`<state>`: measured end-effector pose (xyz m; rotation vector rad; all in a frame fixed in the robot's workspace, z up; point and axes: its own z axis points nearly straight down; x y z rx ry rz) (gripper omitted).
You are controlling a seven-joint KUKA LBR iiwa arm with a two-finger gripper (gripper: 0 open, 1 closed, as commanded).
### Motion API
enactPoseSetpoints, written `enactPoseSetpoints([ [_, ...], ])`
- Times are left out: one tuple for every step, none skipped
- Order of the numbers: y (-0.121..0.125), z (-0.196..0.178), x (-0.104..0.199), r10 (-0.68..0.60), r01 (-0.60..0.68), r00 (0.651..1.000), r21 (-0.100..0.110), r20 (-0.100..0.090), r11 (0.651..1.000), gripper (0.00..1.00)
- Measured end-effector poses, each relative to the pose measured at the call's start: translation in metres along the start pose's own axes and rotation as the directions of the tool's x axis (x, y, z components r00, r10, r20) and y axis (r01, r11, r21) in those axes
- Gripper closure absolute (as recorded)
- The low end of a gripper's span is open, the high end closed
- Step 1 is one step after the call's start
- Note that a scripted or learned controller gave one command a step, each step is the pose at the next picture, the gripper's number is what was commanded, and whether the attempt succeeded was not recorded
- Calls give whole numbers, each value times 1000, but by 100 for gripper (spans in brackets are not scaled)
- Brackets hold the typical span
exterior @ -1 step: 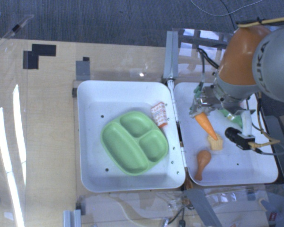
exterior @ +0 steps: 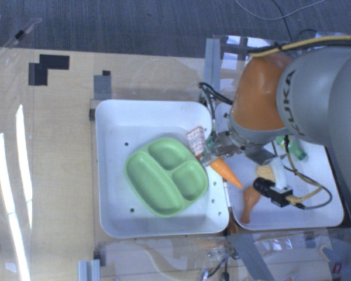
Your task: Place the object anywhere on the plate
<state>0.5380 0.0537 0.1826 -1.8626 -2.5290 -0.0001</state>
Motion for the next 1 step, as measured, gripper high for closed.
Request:
enactPoseSetpoints([
  [0,0,0,1,-1,1000,-1,0,1000,0],
])
